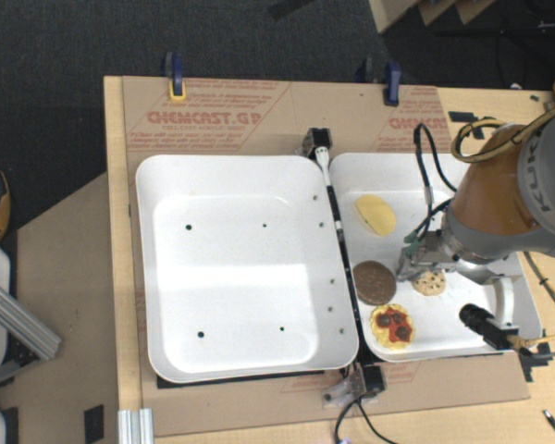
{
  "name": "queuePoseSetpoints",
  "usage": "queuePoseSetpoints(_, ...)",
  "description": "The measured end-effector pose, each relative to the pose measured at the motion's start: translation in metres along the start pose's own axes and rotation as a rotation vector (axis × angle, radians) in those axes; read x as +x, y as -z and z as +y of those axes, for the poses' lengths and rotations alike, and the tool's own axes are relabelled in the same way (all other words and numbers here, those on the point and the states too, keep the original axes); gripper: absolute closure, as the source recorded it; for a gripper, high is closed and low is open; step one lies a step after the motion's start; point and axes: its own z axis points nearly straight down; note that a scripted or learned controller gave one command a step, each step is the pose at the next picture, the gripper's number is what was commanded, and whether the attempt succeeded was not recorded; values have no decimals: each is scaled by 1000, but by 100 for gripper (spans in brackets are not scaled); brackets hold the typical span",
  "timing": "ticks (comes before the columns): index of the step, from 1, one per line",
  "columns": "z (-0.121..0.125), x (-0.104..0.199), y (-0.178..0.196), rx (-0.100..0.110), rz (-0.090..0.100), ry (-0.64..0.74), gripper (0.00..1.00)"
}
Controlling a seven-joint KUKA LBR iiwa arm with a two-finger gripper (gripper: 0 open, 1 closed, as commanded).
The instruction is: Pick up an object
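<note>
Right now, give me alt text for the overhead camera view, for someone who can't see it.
A grey and orange robot arm reaches over the right white bin, its gripper just above a chocolate-chip cookie. That bin also holds a yellow piece, a brown disc and a small pizza; the left bin sits alongside.

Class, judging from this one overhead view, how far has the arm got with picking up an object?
Done: the gripper has reached into the right bin. In hand: it sits low beside the light cookie and brown disc; no grasp is visible. Left: gripping and lifting. The yellow piece and the pizza piece lie apart from it.
</note>
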Motion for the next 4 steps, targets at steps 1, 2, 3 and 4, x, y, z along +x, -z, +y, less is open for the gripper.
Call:
queuePoseSetpoints(1, 42, 83, 108, -21, -1, 13, 100)
queuePoseSetpoints(2, 20, 219, 229, -23, 6, 21, 100)
queuePoseSetpoints(3, 4, 297, 262, -12, 2, 14, 100)
queuePoseSetpoints(4, -21, 346, 163, 5, -4, 9, 100)
